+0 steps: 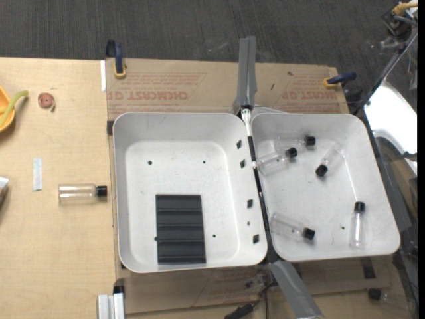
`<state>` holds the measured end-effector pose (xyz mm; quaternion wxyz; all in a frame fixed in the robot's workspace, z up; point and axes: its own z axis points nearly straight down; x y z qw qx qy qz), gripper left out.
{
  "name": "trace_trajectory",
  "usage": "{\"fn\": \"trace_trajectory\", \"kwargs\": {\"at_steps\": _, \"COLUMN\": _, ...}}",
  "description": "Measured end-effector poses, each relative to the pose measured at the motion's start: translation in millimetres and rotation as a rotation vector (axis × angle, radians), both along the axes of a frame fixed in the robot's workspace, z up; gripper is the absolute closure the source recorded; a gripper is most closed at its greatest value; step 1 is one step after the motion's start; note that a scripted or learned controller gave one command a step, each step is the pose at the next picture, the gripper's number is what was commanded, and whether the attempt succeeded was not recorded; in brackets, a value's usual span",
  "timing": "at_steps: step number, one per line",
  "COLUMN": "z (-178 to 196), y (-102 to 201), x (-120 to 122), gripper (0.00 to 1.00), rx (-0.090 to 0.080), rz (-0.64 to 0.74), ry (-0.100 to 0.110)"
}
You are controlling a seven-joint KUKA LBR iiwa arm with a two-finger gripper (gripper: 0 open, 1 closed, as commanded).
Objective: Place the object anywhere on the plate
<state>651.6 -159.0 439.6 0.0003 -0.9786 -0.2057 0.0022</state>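
Here we are, and nothing sits on the plate yet. The black ribbed plate (179, 228) lies flat in the left bin (133, 145), toward its near side, with bare white floor all round it. The candidates are all over in the right bin (372, 178): five clear vials with black caps. Two lie close together at the far left of that bin, the far vial (296, 143) and the one by the divider (275, 157). A tilted vial (328, 161) lies mid-bin, another vial (358, 222) lies along the right wall, and a near vial (291, 227) lies toward the front. A sixth, stray vial (80, 191) lies on the desk (53, 244), left of both bins, well away from the action.

How the jaws stand, I cannot tell from this view.

So what could spoil this? These vials are round, smooth and lying on their sides, so I'd judge a pinch could squirt one sideways. The pair by the divider is crowded, and a grab there might nudge the neighbour or catch the wall. The vial against the right wall leaves little room for a jaw. And on delivery, a vial released crosswise to the plate's ribs may roll off onto the bin floor.
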Motion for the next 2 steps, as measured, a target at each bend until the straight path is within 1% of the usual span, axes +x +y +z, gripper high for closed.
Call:
{"fn": "trace_trajectory", "kwargs": {"at_steps": 1, "z": 0.2, "y": -63.4, "x": -20.2, "gripper": 0.00, "rx": -0.001, "rz": -0.193, "ry": 0.000}}
{"fn": "trace_trajectory", "kwargs": {"at_steps": 2, "z": 0.6, "y": -7.1, "x": -3.3, "gripper": 0.00, "rx": 0.000, "rz": -0.214, "ry": -0.001}}
